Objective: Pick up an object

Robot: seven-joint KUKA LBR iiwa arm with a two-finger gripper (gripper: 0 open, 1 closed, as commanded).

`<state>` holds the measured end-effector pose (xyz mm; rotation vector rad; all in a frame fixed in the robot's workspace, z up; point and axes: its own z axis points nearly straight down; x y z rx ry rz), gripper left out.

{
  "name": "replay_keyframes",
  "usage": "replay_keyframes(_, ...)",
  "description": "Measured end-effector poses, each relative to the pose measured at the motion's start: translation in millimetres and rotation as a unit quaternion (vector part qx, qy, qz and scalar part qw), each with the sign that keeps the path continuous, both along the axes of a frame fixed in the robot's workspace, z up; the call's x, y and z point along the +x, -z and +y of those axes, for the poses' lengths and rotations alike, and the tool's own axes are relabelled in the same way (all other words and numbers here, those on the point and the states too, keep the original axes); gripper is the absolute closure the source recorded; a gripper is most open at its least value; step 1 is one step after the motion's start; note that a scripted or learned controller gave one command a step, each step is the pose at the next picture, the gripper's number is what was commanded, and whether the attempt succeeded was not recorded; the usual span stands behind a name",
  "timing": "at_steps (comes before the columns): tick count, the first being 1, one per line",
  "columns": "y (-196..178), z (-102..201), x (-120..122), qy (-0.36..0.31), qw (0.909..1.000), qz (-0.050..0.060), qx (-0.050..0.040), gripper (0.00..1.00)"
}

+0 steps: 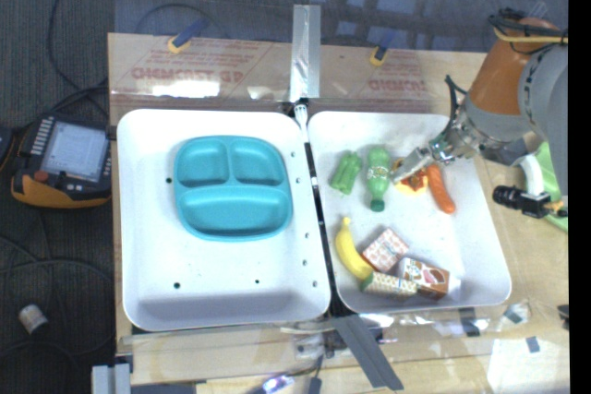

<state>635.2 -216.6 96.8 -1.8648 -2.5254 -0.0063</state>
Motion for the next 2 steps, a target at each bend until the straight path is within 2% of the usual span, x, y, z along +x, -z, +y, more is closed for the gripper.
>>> replay_keyframes(1,-10,-2,0,0.001,1.0,0.0,-0.002,1.0)
replay_keyframes(2,-108,51,7,0.054,0.9986,0.003,-0.0029,1.0)
